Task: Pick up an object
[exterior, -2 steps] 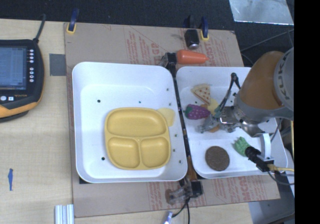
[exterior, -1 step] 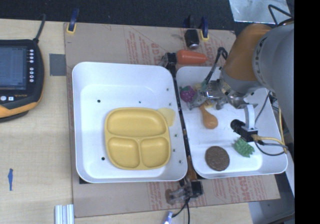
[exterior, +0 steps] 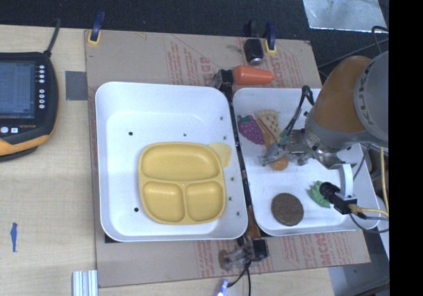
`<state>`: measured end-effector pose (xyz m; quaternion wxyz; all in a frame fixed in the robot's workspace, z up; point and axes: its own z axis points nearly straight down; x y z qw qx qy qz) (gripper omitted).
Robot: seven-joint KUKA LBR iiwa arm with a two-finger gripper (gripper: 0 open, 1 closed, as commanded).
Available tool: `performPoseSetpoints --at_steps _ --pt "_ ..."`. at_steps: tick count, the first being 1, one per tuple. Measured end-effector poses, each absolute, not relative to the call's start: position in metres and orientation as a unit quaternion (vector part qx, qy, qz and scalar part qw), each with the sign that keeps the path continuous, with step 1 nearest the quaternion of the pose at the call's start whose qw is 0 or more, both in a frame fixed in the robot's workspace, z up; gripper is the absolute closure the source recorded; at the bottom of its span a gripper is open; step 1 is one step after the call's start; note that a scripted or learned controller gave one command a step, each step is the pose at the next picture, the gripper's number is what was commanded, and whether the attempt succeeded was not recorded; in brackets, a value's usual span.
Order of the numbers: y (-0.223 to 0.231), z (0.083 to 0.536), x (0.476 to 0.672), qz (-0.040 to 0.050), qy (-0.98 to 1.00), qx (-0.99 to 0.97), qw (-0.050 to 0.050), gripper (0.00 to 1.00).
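One orange piece (exterior: pixel 279 164) just right of, touching, gripper (exterior: pixel 272 154); grapes (exterior: pixel 250 129) up-left; finger state impossible to tell.

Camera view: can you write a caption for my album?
Robot gripper reaching into the right bin over toy food, yellow tray in the left bin.

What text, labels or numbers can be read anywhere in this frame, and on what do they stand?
No text here can be read.
Cardboard sheet: red printed lettering, too blurred to read.
Teach pendant: screen content and button markings, too small to read.
The white bins carry no visible writing.
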<state>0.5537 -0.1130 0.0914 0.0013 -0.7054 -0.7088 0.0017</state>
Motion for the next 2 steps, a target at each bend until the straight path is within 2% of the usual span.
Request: performPoseSetpoints --at_steps 1,2 --pt "-0.114 0.102 0.554 0.0026 -0.710 -0.704 0.002 1.00" --pt "-0.050 0.193 0.589 -0.0001 -0.709 -0.705 0.001 1.00"
